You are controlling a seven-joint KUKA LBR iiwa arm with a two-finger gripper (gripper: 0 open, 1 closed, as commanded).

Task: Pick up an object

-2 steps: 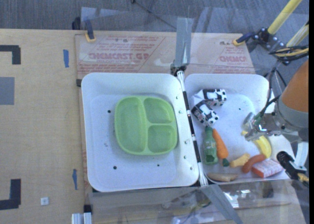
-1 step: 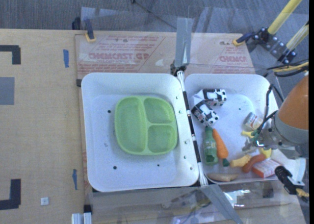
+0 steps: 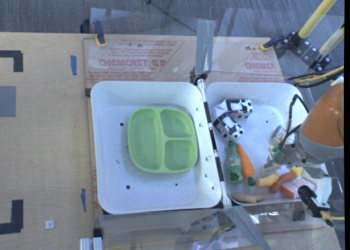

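Two white bins sit side by side on the bench [image 3: 44, 134]. The left bin [image 3: 104, 150] carries a green divided plate [image 3: 162, 139], lying flat in the middle. The right bin [image 3: 262, 93] has all the small things, so you will pick from there. Near its divider you see two black-and-white toy cows [image 3: 234, 117], then a green bottle [image 3: 234, 164] with an orange carrot [image 3: 245, 161] touching its side. At the near edge lie a tan piece [image 3: 249, 197], a yellow piece [image 3: 268, 179] and a red-orange piece [image 3: 281, 182], packed close together.

The hand [image 3: 284, 153] is low over the right side of this bin, just above the yellow and red-orange pieces, and the arm [image 3: 325, 120] covers much of it. I cannot tell if it is wide or narrow, and I see nothing held in it. I judge that the grasp is aimed at this crowded corner, where a neighbour piece may be pushed.
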